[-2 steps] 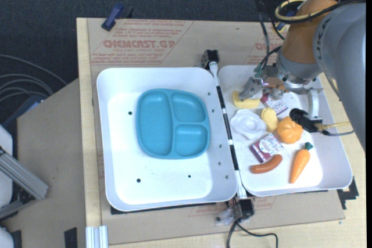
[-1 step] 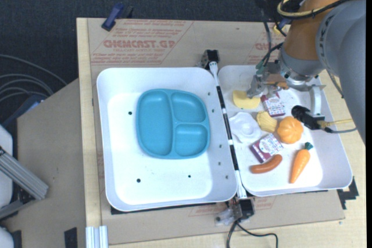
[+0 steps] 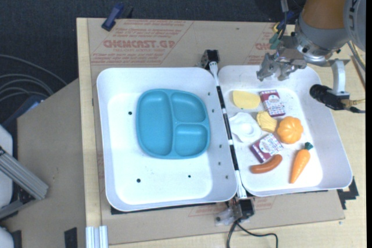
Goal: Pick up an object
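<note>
Camera view: the gripper (image 3: 278, 68) is seen above the far edge of the right bin (image 3: 337, 151), suspended from the grey wrist below the orange band. Nothing is seen between its fingers; whether they are spread or closed cannot be told from this angle.

Just beneath and toward the near side of the gripper, a small maroon carton (image 3: 272, 103) is lying flat, with a pale yellow wedge (image 3: 246, 100) beside it on the left. The carton is judged the nearest candidate: light, stiff-sided, with flat faces suited to a pinch across its narrow width. The yellow wedge appears smooth and rounded, so slipping is judged likely unless it is taken across its shorter axis.

Further toward the near side, a white fried-egg toy (image 3: 243, 126), a second yellow piece (image 3: 267, 121), an orange pumpkin (image 3: 289, 129), a second maroon packet (image 3: 266, 147), a sausage (image 3: 266, 166) and a carrot (image 3: 300, 162) are crowded together, several touching. These are judged to be light hollow plastic; the round pumpkin is expected to roll out of a pinch, whereas the carrot and sausage are best taken across mid-length.

The left bin (image 3: 116, 180) is seen to hold a blue divided tray (image 3: 172, 123), well apart from the gripper.
</note>
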Robot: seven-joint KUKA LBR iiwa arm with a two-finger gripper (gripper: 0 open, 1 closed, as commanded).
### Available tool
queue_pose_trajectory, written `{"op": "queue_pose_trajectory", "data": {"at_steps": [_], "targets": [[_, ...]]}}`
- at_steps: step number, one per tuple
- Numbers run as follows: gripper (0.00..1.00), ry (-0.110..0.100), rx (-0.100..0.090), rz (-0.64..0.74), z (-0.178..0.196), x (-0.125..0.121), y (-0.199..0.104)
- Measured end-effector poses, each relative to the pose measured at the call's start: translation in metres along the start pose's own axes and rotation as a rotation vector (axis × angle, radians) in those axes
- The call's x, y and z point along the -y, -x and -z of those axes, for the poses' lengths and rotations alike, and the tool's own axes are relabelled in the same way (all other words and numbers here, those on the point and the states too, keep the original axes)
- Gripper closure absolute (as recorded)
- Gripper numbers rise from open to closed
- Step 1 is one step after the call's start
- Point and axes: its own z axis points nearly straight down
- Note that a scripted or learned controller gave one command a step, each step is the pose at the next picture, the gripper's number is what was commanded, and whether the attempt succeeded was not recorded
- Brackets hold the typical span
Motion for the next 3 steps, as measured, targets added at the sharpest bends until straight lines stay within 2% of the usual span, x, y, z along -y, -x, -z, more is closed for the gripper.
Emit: {"op": "queue_pose_trajectory", "data": {"at_steps": [1, 2, 3], "targets": [[1.00, 0.000, 0.000, -0.001, 0.029, 0.013, -0.009], [1.00, 0.000, 0.000, 0.000, 0.035, 0.004, -0.031], [1.00, -0.005, -0.002, -0.001, 0.037, 0.040, -0.084]]}}
